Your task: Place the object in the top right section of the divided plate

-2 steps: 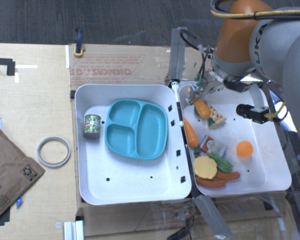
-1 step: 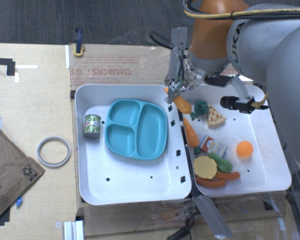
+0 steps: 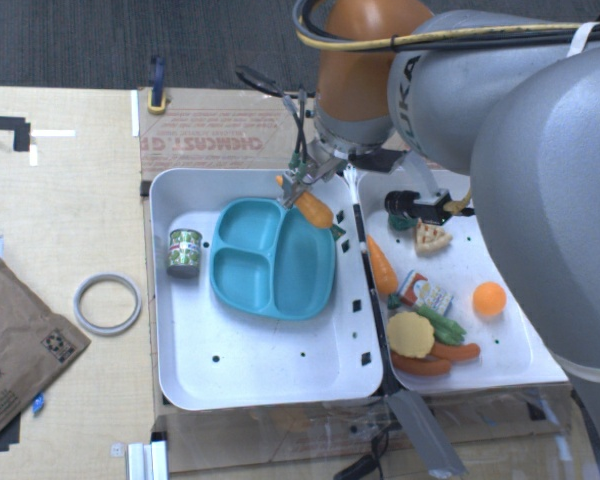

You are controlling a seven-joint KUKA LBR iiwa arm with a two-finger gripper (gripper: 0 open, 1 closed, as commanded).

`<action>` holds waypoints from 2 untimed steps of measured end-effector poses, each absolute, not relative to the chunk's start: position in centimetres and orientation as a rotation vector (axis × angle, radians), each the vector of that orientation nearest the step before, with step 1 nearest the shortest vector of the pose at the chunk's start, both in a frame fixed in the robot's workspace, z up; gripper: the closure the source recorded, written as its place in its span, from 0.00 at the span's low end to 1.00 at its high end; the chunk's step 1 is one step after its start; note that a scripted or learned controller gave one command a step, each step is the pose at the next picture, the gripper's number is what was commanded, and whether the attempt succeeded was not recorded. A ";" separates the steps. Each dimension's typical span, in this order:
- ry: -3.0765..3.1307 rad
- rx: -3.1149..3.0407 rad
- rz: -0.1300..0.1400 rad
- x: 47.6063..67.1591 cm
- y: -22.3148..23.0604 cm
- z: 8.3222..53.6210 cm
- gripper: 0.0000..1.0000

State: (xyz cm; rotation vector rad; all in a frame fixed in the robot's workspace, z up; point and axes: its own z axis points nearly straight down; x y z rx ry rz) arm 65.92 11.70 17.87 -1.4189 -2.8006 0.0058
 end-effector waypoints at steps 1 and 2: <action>-2.982 -0.979 0.004 58.1 9.8 23.0 1.00; -2.869 -1.276 0.006 63.3 13.4 24.6 1.00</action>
